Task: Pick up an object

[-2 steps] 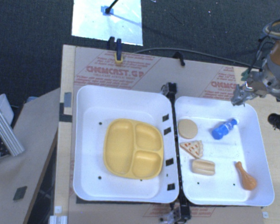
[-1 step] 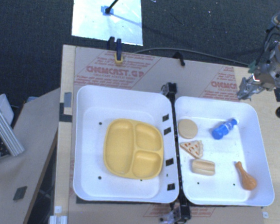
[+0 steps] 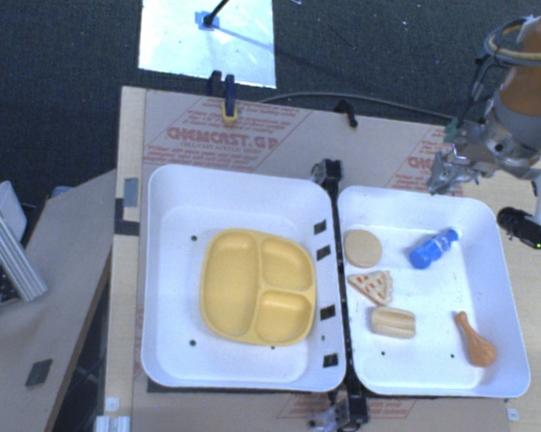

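The right bin point(image 3: 491, 277) holds a blue bottle point(image 3: 432, 247) lying on its side, a round tan cracker point(image 3: 363, 248), a triangular pizza slice point(image 3: 372, 286), a bread roll point(image 3: 393, 322) and an orange chicken drumstick point(image 3: 474, 340). My gripper point(image 3: 448, 174) hangs above the bin's far rim, up and slightly right of the blue bottle. Nothing is visible between its small fingers.
The left bin point(image 3: 182, 203) holds a yellow divided plate point(image 3: 258, 286). A black clip row runs along the seam between the bins. Cardboard lies under both bins. A black cylinder point(image 3: 526, 226) on the arm juts out near the right bin's far right corner.
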You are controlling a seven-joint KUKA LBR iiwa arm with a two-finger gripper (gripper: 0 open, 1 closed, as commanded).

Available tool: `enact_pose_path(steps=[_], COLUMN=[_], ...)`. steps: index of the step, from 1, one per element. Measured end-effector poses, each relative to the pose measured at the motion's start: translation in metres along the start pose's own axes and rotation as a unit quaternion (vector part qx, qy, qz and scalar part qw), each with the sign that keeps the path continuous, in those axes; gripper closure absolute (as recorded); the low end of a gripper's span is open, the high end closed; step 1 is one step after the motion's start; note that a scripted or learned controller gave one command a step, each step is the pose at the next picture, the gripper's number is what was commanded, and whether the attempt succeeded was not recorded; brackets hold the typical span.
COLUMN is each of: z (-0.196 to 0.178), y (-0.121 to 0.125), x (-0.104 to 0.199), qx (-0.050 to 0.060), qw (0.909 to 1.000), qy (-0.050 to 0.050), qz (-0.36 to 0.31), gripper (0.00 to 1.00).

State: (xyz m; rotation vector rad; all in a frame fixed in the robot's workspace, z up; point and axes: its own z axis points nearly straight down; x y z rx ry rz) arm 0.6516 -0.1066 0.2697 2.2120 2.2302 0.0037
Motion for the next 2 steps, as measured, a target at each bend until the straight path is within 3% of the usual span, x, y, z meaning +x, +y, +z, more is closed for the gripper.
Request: enact_pose_path(steps=[2], z=[0.022], y=[0.016], x=[0.112], qx=[0.0], qw=[1.0], qy=[0.0], qz=[-0.001], gripper=[1.0])
